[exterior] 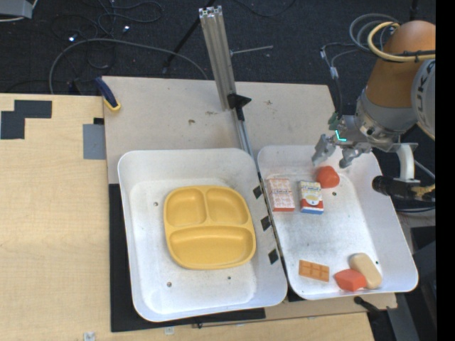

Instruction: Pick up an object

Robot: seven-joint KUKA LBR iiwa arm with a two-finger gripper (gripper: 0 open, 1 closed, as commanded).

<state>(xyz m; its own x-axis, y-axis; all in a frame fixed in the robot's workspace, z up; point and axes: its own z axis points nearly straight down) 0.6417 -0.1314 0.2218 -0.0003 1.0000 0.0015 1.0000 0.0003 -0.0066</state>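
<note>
My gripper [335,155] hangs over the back of the right bin [384,226] with its fingers spread open and nothing between them. Just below and in front of it lies a small red round object [328,176]. To the left of that lie two small cartons: a pink-and-white one [280,193] and a yellow, white and blue one [311,196]. At the bin's front sit an orange cracker [314,270], a red-orange wedge [350,280] and a tan bread-like piece [366,269].
The left bin [142,275] holds a yellow divided plate [209,226]. A metal post [220,55] rises behind the bins. Black clips [264,222] sit along the seam between the two bins.
</note>
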